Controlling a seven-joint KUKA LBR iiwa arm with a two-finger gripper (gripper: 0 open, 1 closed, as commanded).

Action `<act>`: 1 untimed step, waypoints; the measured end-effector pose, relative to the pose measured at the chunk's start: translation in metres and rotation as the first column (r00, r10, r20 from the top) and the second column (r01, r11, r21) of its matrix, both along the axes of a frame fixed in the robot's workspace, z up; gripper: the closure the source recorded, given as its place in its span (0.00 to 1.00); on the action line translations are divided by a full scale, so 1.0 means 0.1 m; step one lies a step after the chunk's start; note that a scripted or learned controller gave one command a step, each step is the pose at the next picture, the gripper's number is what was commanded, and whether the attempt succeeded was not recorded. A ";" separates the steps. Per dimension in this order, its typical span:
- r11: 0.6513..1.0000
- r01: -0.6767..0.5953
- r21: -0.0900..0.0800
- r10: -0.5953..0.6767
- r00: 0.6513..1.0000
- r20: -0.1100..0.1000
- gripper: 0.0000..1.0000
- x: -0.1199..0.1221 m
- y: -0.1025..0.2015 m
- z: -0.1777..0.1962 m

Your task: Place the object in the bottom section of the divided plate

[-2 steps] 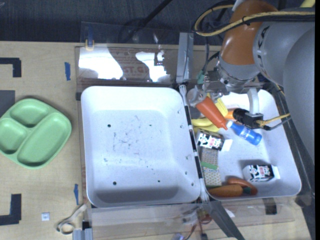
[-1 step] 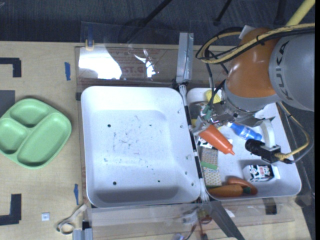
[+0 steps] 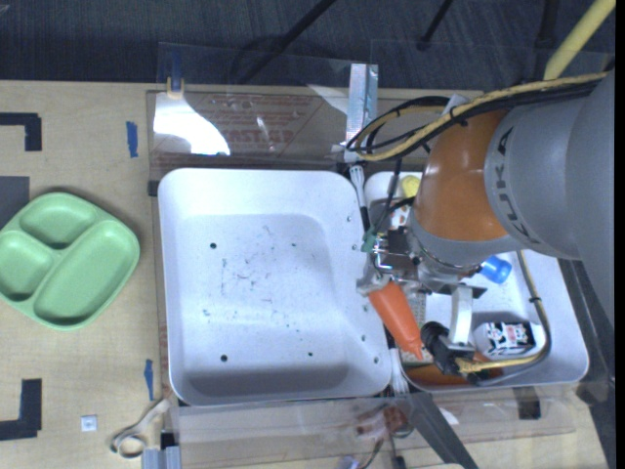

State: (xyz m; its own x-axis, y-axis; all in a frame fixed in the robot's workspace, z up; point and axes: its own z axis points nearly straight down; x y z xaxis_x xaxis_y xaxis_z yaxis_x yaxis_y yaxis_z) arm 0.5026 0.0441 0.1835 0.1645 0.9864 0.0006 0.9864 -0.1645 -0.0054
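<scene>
**While the arm (image 3: 547,174) hangs over the bins, the orange thing (image 3: 395,319) sits right by the gripper (image 3: 389,274)**

As I look down at my screen, I see the orange thing in the lower middle of the frame, a little to the right. It is long and pointed, a bit like a carrot, and it lies at a slant. It sits across the edge where the left bin (image 3: 264,262) and the right bin (image 3: 571,350) meet. Its top end goes up under the gripper, and its other end points to the lower right. The gripper is just above it in the picture, and the two look like they touch. I cannot tell if the gripper is open or closed, because the fat grey and orange wrist is in my way. So I cannot say that it holds the orange thing.

The green plate (image 3: 63,259) lies well apart from all this, at the left side of the frame. It is on the wooden bench (image 3: 78,115), outside the bins. It has three parts: two small ones toward the upper left and one big one toward the lower right.

The left bin has a white floor with faint marks and a few dark dots. In the right bin, a blue thing (image 3: 496,269) lies just right of the wrist. A yellow thing (image 3: 408,186) peeks out above it.
</scene>
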 end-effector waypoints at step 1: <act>1.000 0.001 0.000 -0.001 1.000 0.001 0.00 0.00 0.00 0.00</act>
